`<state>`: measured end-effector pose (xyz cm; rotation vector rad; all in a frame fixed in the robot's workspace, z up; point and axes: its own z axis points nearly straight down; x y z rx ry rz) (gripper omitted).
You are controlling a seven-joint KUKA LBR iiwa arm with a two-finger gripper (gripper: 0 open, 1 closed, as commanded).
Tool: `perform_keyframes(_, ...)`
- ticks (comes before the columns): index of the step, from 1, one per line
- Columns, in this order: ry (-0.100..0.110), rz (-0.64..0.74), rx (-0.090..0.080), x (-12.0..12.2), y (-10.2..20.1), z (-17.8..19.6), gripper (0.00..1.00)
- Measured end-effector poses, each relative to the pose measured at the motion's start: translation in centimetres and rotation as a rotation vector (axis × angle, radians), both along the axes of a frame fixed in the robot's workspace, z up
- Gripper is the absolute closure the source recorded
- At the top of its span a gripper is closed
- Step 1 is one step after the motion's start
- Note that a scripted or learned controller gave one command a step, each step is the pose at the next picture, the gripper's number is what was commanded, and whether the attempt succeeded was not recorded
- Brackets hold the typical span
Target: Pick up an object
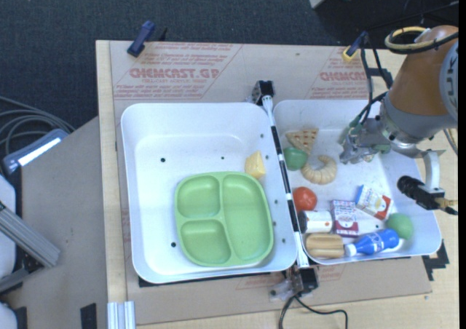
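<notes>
Jaws (354,151) just right of the croissant (321,170), above bin (415,240)

A tan croissant (321,170) is lying curled near the right bin's (426,229) left wall, beside a green ball (295,157).

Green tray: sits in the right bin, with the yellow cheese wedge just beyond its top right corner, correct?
Not quite. The camera view shows the green tray in the left bin, not the right one. The rest holds: the yellow cheese wedge lies just beyond the tray's top right corner, near the divide between the bins.
</notes>
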<state>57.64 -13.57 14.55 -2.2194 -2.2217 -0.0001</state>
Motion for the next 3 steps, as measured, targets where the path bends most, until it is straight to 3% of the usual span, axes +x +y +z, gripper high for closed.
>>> perform_keyframes(1,-0.002,0.000,-0.001,0.0,-0.1,1.0,1.00)
perform_keyframes(2,0.001,0.000,0.000,-6.5,4.2,0.6,1.00)
perform_keyframes(3,0.000,-0.001,0.000,-6.5,4.1,0.7,0.00)
